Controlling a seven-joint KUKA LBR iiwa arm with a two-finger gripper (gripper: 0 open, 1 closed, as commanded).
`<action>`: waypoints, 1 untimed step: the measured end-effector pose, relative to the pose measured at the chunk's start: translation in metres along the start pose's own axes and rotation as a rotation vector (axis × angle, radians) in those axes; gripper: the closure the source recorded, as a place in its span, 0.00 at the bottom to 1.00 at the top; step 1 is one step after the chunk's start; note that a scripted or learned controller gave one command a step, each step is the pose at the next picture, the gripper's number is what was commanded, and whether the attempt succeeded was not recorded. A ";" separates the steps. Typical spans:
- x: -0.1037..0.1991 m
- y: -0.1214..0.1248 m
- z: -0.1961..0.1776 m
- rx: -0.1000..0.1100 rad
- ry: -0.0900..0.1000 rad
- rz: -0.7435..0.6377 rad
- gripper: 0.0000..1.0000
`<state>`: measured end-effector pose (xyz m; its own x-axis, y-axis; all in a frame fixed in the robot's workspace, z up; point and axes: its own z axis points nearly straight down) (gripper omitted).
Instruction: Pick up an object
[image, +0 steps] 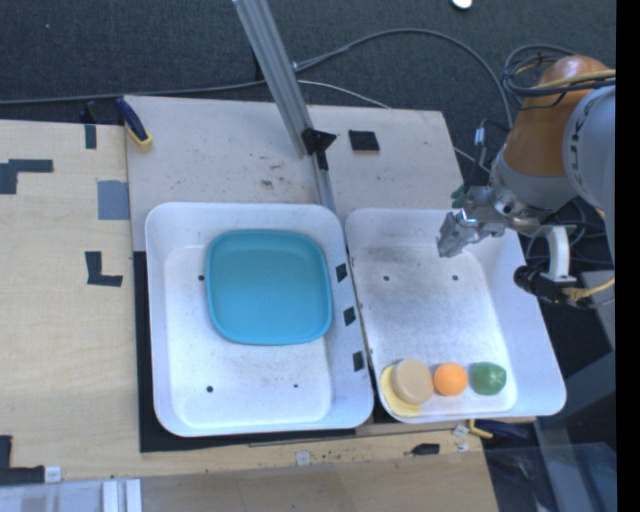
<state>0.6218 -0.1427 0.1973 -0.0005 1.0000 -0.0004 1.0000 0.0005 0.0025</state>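
The gripper (452, 243) is seen over the upper part of the right bin (520, 300), pointed down and leftward; whether it is apart or together cannot be told, and nothing is seen in it. The objects lie well below it along the bin's near edge: a tan puck (411, 380), an orange ball (450, 379) and a green ball (488, 378), packed in a row. A descent may be spoiled by that crowding and the wall, and a ball may roll away. The arm (545, 150) is bent in from the right.

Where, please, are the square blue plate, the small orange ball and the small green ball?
Square blue plate (268, 285): camera view, its centre.
Small orange ball (450, 380): camera view, its top.
Small green ball (488, 378): camera view, its top.
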 end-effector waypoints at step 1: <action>0.000 0.001 -0.046 -0.001 0.000 0.000 1.00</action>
<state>0.6223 -0.1425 0.2433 -0.0005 1.0000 -0.0005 1.0000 0.0005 0.0032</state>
